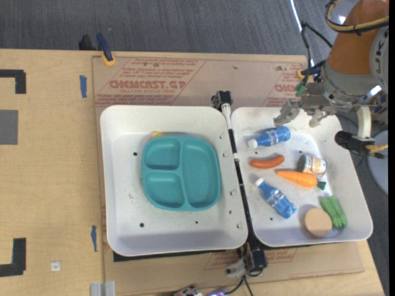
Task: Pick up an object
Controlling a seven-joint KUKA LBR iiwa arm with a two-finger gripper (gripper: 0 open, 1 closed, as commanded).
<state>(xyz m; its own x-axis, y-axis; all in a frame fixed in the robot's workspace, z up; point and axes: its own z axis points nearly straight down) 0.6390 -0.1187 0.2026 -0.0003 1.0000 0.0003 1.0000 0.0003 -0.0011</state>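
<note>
Up at the far right corner of the right bin (361,184), the pincer (303,113) hangs with its two fingers (287,111) spread apart and nothing between them. It sits just above the bin's back rim. The grey arm (358,36) with its orange band comes in from the right behind it.

Just below the pincer, near it, lies a blue bottle (271,137) with a white cap, tipped on its side. A little lower is a red sausage (266,162). To the right of the sausage sits a small can (311,164), and right under the can lies an orange carrot (299,178), touching it or nearly so. Lower still is a second blue bottle (276,199), also on its side. In the near right corner there is a round tan thing (318,222), with a green vegetable (334,212) just beside it.

The left bin (117,165) sits next to the right one, and their sides meet in the middle. A teal plate (181,172) with three parts rests in it.

Both bins stand on a brown cardboard sheet (185,79) on the table (49,165).
</note>
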